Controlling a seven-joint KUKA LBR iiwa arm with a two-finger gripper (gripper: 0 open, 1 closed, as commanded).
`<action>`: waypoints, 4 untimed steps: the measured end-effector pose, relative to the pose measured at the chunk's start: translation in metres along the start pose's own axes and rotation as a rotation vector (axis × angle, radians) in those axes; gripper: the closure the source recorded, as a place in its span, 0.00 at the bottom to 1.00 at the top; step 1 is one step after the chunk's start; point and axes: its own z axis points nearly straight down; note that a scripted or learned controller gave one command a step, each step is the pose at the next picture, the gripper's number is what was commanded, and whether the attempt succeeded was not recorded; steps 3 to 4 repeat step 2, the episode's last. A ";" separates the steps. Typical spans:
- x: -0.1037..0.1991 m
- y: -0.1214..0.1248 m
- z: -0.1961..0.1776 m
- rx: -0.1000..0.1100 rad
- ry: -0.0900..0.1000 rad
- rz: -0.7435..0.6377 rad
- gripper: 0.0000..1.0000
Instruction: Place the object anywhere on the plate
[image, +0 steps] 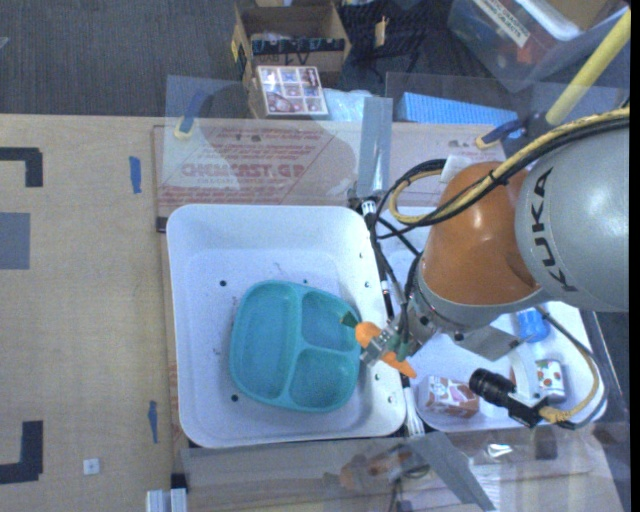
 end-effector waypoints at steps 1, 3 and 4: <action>0.039 0.068 0.043 -0.003 -0.003 -0.063 1.00; 0.039 0.068 0.043 -0.003 -0.003 -0.062 0.00; 0.039 0.068 0.043 -0.003 -0.003 -0.062 0.00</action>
